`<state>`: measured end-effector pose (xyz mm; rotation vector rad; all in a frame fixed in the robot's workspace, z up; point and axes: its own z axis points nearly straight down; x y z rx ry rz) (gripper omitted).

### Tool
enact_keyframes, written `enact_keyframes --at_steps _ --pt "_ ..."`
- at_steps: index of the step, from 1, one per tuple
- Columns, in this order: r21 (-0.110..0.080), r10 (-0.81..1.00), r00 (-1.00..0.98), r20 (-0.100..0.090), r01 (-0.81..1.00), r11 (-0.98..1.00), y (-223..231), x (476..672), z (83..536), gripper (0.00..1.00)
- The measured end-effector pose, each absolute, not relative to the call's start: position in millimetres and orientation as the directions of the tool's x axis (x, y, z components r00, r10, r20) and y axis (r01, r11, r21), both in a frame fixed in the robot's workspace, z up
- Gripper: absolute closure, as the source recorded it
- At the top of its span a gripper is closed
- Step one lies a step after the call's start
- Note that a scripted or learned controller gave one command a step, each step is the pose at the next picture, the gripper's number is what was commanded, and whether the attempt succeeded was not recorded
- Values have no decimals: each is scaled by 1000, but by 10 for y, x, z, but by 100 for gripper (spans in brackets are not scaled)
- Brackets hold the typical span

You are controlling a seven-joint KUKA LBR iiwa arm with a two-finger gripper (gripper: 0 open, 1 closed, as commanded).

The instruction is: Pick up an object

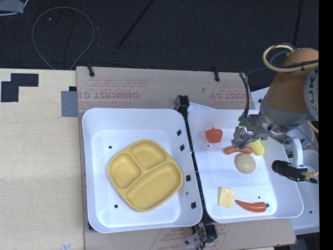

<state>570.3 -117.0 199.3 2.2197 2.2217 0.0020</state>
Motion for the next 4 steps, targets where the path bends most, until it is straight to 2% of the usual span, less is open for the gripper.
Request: enact_keyframes --at_steps 1,4 --pt "2 1000 -1 0 1000 1 -1180 5710 2391 100" --pt "-3 1000 -5 1 1000 5 568 5998 2135 100"
